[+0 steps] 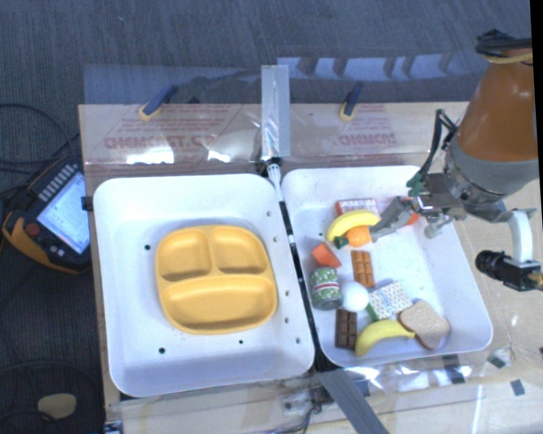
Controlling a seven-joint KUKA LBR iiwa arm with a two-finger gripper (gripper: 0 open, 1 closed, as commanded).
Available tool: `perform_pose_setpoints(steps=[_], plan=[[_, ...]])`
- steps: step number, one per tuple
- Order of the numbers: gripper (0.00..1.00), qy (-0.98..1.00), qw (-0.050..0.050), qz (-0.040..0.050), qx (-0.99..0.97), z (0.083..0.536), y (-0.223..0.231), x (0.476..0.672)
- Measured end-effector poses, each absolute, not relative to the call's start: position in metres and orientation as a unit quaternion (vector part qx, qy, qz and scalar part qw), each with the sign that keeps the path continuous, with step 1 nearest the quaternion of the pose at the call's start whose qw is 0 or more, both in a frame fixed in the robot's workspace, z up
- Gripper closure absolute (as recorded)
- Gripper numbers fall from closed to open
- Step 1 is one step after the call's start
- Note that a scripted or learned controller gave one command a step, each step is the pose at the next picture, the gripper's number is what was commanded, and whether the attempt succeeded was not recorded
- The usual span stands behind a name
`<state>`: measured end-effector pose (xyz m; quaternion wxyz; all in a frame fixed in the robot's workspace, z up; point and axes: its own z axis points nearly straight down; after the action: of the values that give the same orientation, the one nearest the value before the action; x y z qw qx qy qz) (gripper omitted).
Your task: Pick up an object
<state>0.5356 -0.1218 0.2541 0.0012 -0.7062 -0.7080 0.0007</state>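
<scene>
The right bin (458, 273) holds several toy foods. At its upper middle lies a yellow banana (353, 223) with a small orange piece (357, 237) just below it. My gripper (384, 227) reaches in from the right and hangs low, its tip right beside the banana's right end and the orange piece. Nothing is visibly held. Further down lie a brown chocolate bar (363, 268), a white ball (354, 296), a green can (325, 286), a second banana (381, 333) and a slice of bread (423, 322).
A yellow divided plate (217, 277) sits in the left bin (119, 267). A red-and-white packet (356, 206), a red-orange wedge (325, 255), a checkered packet (389, 299) and a dark bar (346, 327) also lie in the right bin. A handheld pendant (56, 220) lies off the bench at left.
</scene>
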Motion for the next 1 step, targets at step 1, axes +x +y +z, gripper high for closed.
perform_pose_setpoints(steps=[1], plan=[[0.0,-0.755,-0.005,0.0004,-0.655,0.106,-0.112,0.5098]])
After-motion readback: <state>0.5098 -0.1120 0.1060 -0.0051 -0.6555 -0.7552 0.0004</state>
